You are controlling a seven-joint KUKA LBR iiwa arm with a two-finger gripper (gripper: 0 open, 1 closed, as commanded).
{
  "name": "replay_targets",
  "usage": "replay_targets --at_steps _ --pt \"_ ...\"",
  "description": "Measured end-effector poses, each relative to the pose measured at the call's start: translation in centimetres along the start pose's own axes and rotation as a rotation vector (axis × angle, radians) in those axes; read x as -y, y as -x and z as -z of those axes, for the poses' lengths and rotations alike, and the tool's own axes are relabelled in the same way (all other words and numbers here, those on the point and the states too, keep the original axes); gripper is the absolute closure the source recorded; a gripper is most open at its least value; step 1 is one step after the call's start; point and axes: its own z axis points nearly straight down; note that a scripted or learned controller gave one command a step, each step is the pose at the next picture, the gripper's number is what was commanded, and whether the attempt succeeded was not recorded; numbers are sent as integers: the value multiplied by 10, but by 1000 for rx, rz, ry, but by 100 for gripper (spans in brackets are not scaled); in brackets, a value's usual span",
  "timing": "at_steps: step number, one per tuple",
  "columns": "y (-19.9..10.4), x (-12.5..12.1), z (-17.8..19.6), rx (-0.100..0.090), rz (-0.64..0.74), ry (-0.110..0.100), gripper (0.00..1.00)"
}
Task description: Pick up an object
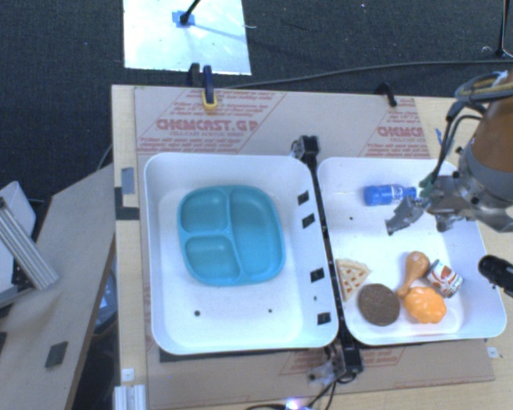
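The robot's job is to pick up one thing, and all the things to pick from lie in the right bin (479,254), on the right side of the frame. The gripper (404,214) hangs over the upper middle of that bin, and its grey fingers (397,221) look a little apart with nothing between them, so it holds nothing now. The closest thing is the blue bottle (385,195), which lies on its side just up and to the left of the gripper, near the top of the bin. I think this is the easy one to try, because it lies alone with bare white floor around it. To do it well, the gripper should slide over until the bottle sits right in the middle between the two fingers, then go straight down and close across the thin way, not along the long way. A round bottle can roll, so a slow squeeze is best. The other toys sit close together in the lower part of the bin: a pizza slice (352,274), a brown cookie (379,304), a chicken leg (415,269), an orange toy (426,306) and a small can (445,278). Those are harder, since the fingers could bump a neighbor. The left bin (162,314) has a blue plate (231,234) in it.
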Motion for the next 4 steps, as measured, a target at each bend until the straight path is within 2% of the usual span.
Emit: replay_targets --at_steps 1,3,4 --pt "0 -2 5 1 2 10 0" --pt "5 1 -80 0 -1 6 0" --pt "-2 -8 -132 0 -1 6 0"
